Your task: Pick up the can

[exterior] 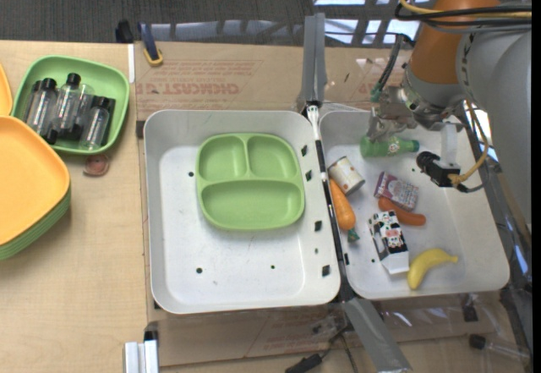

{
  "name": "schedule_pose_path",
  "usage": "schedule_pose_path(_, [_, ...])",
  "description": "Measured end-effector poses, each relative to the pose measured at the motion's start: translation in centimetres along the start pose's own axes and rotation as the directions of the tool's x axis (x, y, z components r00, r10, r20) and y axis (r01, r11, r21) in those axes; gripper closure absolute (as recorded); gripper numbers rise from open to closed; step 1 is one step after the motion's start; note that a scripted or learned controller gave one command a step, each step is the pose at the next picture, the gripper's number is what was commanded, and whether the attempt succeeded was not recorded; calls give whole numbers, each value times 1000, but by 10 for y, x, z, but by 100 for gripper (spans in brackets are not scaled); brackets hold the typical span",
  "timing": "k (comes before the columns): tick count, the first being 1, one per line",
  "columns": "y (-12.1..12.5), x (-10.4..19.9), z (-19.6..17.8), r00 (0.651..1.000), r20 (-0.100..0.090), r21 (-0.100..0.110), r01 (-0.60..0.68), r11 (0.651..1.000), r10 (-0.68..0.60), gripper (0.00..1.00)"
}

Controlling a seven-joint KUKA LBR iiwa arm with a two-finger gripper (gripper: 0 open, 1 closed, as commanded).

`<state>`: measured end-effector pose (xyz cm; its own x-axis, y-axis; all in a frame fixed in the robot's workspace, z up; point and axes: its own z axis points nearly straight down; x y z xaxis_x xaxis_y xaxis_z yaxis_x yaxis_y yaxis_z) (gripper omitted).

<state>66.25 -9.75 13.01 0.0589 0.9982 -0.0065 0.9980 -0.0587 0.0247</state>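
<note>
The hand (pixel 390 128) hangs over the far end of the right bin (pixel 482 274), just above a green bottle (pixel 387 145); whether it is apart or together I cannot tell. The can (pixel 345 174) lies on its side to the hand's near left (beside the carrot (pixel 341 204)), by the bin's left wall, long axis slanting left-near to right-far.

Robot lab: KUKA arm (pixel 473 41), white bins (pixel 169 278), bench.
</note>
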Motion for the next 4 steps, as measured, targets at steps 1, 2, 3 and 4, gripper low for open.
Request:
schedule_pose_path(1, [-6,-15,-76,983,0,26,-183,983,183,100])
schedule_pose_path(2, [-38,-22,-64,982,0,29,-189,981,189,100])
schedule_pose_path(3, [-11,-34,-71,983,0,27,-182,983,182,100])
schedule_pose_path(4, [-4,23,-69,981,0,27,-193,981,193,100])
